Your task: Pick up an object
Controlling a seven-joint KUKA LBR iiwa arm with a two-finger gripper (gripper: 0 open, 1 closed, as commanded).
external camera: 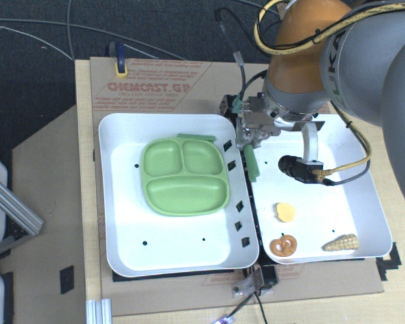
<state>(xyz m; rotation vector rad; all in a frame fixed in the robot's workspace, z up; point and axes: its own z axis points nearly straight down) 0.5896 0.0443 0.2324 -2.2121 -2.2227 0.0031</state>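
Note:
My gripper (pixel 246 139) hangs over the rim between the two bins, at the left edge of the right bin (pixel 364 201). A small dark green elongated piece (pixel 250 164) shows directly below it, lying along the divider; whether it is gripped cannot be made out. Towards the front of the right bin lie a yellow chunk (pixel 285 212), a brown pretzel (pixel 283 246) and a tan ridged cone (pixel 341 243). A light green divided plate (pixel 185 175) rests in the left bin (pixel 121 201).
The arm's large grey body and orange band (pixel 310 25) cover the back of the right bin. Cardboard (pixel 155 79) lies behind the bins. Small black marks dot the left bin's floor and right wall.

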